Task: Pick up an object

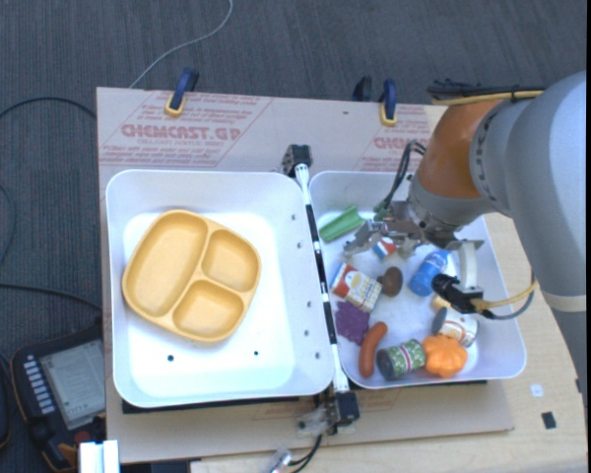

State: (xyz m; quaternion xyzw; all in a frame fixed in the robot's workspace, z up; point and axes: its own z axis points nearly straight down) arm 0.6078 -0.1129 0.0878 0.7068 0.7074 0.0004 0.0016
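Overhead, slanted view of a counter point(177, 131) covered by a printed board and carrying two shallow white bins side by side.

Nearest the camera, along the front of the right bin point(507, 358), sit an orange fruit-shaped toy point(446, 356), a small dark green can point(402, 359) lying on its side just beside it, and a red sausage-shaped toy point(372, 346). A purple piece point(352, 319) lies next to the sausage, against the bin's left wall.

Further back in the same bin are a small red-and-white carton point(355, 286), a brown rounded piece point(391, 282) touching it, and a blue can point(429, 272). A green stick-shaped object point(341, 223) lies near the bin's far left corner.

The left bin point(138, 372) holds a yellow divided plate point(191, 275) with three compartments.

The grey arm, with its orange band point(453, 156), reaches in from the right over the right bin. Its gripper point(386, 241) hangs low over the middle of the clutter, near a small red, white and blue item; whether the jaws are wide, narrow or holding anything cannot be told.

At the far edge, blue-and-yellow clamps point(184, 89) pin the board.
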